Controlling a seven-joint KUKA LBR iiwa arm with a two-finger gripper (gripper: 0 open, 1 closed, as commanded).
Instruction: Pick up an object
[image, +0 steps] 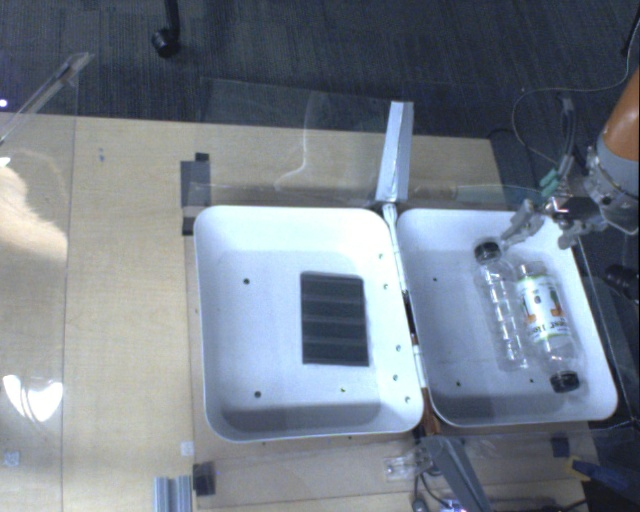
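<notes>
My claw (548, 222) hangs open, holding nothing, over the right bin's (440, 400) far right corner. Two clear bottles (528, 312) lie side by side just below. They're round, so I think they could roll away.

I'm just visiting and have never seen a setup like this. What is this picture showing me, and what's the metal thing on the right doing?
The one camera sits above a wooden bench and looks down at a slant. Two shallow white bins stand side by side. The left bin contains a dark ribbed rectangular block. The right bin contains two clear plastic bottles lying next to each other, one plain and one with a label. The metal thing is a robot arm reaching in from the right; its end effector hovers over the right bin's far edge, above the bottles. Nothing is between its fingers, so it holds nothing.
</notes>
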